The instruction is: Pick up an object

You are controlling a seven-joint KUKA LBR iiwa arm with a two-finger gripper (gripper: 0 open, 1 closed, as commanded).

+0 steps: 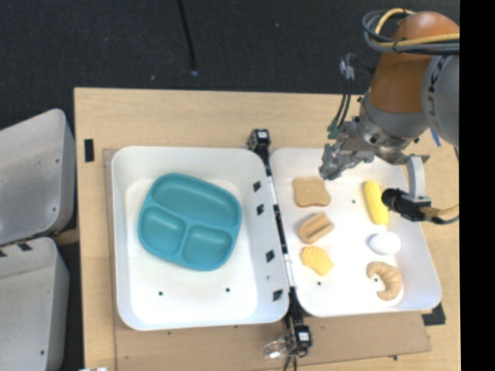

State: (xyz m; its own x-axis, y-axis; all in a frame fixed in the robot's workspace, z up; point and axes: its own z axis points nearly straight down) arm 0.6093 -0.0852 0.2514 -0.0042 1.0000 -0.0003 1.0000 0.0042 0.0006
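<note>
The right bin (418, 284) holds several food items: a toast slice (311, 192), a brown bread roll (315, 227), a yellow-orange piece (317, 260), a yellow banana (376, 201), a white egg (384, 243) and a croissant (386, 279). My gripper (332, 167) hangs over the bin's far left part, just above and to the right of the toast slice. Nothing shows between its fingers.
The left bin (131, 300) carries a teal divided plate (189, 220). A black clip (258, 139) sits at the far end of the ridge between the bins. The arm's orange band (406, 60) rises at the right.
</note>
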